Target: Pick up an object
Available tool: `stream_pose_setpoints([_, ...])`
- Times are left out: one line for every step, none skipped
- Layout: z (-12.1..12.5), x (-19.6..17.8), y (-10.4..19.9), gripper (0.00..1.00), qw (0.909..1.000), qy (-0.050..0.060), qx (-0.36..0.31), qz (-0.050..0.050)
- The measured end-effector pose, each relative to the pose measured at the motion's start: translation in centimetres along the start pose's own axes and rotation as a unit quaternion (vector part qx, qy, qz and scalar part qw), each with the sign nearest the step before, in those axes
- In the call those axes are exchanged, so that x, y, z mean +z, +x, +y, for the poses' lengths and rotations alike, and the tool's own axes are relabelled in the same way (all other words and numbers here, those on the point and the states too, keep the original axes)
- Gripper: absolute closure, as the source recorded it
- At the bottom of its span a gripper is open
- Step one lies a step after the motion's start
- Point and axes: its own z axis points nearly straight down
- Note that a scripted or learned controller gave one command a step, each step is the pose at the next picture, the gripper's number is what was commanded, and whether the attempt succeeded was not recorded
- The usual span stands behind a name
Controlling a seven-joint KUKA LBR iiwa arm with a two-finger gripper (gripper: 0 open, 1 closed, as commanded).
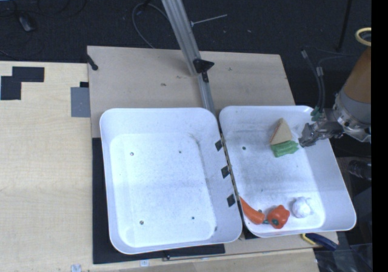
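In the right bin (267, 180) a tan wedge-shaped block (281, 131) lies toward the back, and a small green block (284, 149) sits against its near side. My gripper (307, 137) reaches in from the right and hangs just right of the green block, close to the bin's right rim. Whether it touches either block is unclear. Near the front of the same bin lie an orange carrot-like piece (250, 211), a red pepper (278, 215) and a white ball (301, 207).
The left bin (121, 125) stands beside the right one, with dark clips (225, 171) along the shared rim. A slanted aluminium bar (182, 28) rises behind the bins. Cables lie on the dark floor at the back.
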Motion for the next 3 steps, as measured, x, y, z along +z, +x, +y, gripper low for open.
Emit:
stream_pose_setpoints([0.1, -5.2, -0.1, 1.00, 1.0000, 0.000, 0.000, 0.000])
stream_pose_setpoints([1.0, -6.0, 5.2, 1.00, 1.0000, 0.002, -0.002, 0.001])
stream_pose_setpoints([2.7, -4.9, 10.7, 1.00, 1.0000, 0.003, -0.002, 0.001])
